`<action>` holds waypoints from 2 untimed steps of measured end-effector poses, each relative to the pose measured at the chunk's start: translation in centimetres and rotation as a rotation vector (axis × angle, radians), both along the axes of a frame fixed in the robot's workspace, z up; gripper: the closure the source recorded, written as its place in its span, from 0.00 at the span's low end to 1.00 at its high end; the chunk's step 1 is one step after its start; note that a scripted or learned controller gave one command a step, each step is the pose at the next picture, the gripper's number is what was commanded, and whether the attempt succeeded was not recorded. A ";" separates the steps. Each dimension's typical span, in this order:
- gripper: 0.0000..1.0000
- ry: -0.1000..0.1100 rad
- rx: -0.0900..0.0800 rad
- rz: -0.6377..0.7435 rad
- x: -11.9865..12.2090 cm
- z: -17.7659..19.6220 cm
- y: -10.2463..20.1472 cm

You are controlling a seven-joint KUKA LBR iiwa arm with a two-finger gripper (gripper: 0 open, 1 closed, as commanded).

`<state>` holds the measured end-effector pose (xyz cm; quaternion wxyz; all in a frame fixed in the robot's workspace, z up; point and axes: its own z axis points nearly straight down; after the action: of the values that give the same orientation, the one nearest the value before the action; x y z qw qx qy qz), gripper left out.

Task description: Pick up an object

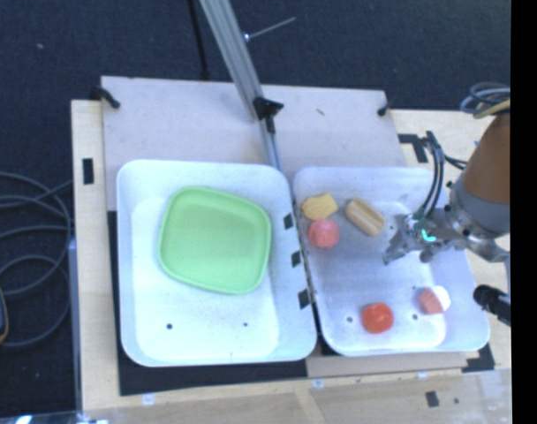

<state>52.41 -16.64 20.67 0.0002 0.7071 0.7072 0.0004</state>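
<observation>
Tool (399,247) over rt bin (339,184), grip state can't tell; nothing lifted yet; bun (365,216) nearest; pick pending.

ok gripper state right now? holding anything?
Gripper: over the right bin, fingers apart, open, nothing between them. Bread roll lies just up-left, untouched.

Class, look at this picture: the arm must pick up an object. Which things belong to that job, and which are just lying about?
Job: gripper; right bin with yellow piece, bread roll, pink ball, red ball, pink-and-white piece.
Lying about: green plate in left bin; cables.
</observation>
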 end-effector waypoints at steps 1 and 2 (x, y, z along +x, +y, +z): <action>0.00 0.000 0.000 0.000 0.0 0.0 0.0; 0.00 0.006 0.000 -0.001 -0.3 -6.2 0.4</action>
<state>52.10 -16.22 14.52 -0.0019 0.7073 0.7069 -0.0015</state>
